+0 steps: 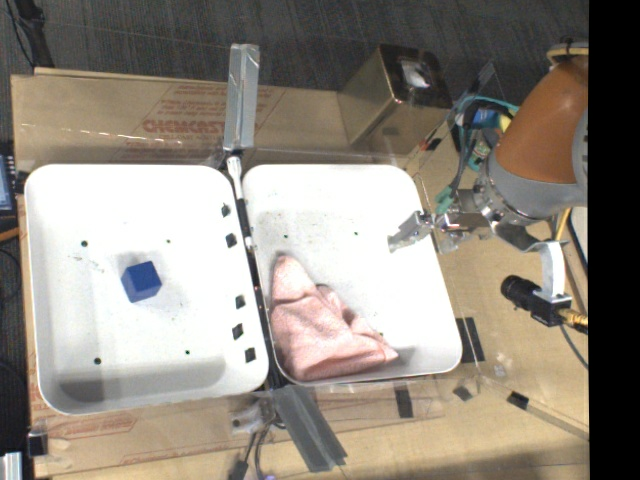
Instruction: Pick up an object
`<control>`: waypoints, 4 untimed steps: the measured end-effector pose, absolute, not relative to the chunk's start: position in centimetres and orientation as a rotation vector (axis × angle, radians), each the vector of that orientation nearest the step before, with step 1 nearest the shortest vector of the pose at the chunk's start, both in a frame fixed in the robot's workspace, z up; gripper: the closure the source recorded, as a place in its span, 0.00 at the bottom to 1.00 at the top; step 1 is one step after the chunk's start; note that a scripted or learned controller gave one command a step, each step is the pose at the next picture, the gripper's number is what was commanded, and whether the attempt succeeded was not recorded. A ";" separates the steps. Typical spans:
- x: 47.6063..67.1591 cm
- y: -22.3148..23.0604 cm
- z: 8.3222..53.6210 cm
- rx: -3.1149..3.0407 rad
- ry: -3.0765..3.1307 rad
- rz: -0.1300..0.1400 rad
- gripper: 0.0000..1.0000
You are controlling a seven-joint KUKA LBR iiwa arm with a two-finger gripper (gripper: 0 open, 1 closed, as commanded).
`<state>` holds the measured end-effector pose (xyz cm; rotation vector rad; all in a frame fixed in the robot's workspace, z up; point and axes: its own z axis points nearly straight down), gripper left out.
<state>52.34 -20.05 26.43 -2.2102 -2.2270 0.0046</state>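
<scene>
Desk [520,368] carries two white bins side by side. Right bin [400,198] holds crumpled pink cloth [320,323] near front wall. Left bin [60,218] holds small blue cube [142,280]. Gripper [412,230] over right bin's right edge, holding nothing; fingers' spread cannot tell.

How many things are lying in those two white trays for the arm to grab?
2. A blue cube sits in the left bin, left of its middle. A crumpled pink cloth lies in the right bin, against its near left side. The cloth could hide something small.
</scene>
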 end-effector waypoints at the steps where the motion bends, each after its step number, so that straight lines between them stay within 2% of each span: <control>1: 54.0 -13.8 19.3 -2.166 -2.270 0.006 0.00; 2: 52.0 -10.9 9.1 -1.957 -2.453 0.002 0.00; 3: 52.0 -11.0 10.1 -1.950 -2.458 0.004 1.00; 4: 56.8 -7.0 19.1 -2.095 -2.337 0.004 1.00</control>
